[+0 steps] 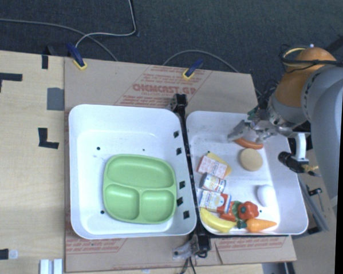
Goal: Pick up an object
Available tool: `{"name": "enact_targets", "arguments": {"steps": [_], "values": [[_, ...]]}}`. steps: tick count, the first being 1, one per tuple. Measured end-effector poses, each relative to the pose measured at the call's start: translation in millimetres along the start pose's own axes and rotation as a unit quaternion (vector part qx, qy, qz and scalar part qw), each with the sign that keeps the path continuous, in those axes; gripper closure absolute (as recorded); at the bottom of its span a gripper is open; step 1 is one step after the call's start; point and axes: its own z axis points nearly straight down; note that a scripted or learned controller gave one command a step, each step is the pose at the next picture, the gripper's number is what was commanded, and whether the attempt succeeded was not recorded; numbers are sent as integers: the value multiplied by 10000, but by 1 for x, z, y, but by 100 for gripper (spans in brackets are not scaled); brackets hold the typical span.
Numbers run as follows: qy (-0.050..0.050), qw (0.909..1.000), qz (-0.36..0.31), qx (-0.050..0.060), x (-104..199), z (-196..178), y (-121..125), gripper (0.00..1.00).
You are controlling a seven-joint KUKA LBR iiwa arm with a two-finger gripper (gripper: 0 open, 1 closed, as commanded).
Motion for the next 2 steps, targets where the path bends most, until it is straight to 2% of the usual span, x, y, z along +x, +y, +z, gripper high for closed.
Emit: {"name": "enact_targets", "arguments": {"steps": [1, 2], "values": [[-3, 10000, -3, -15, -6, 9, -13, 0], [16, 10000, 3, 36, -1, 15, 6, 0]]}}
